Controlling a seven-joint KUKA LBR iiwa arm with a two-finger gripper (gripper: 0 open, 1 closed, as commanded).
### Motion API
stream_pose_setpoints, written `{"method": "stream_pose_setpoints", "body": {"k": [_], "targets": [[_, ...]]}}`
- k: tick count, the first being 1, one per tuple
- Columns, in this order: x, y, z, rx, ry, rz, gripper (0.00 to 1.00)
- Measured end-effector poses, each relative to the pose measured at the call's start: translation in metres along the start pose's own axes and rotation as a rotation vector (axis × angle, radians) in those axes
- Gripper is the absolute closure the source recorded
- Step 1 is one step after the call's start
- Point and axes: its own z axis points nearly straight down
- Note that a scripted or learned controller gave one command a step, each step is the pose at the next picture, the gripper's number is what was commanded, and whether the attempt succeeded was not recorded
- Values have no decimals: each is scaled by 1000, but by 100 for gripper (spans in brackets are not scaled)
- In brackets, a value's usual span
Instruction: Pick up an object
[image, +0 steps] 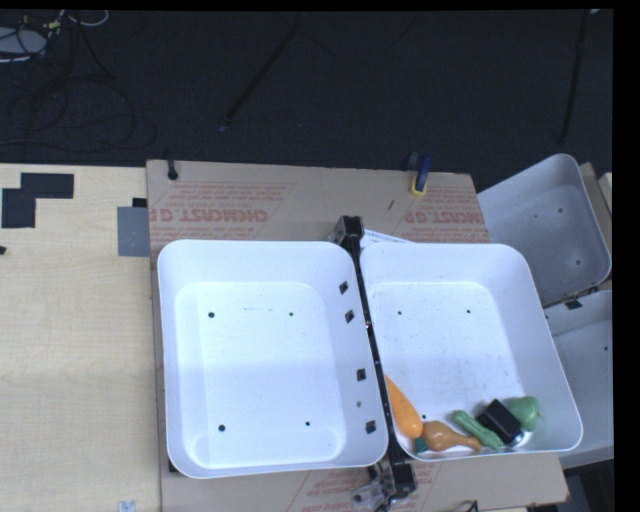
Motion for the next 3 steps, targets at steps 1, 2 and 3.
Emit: {"method": "stream_pose_setpoints", "body": {"k": [1, 2, 3], "targets": [[-2, -35, 0, 3, 3, 7, 100], [0, -7, 0, 0, 0, 0, 100], [-1, -23, 0, 3, 2, 5, 100]]}}
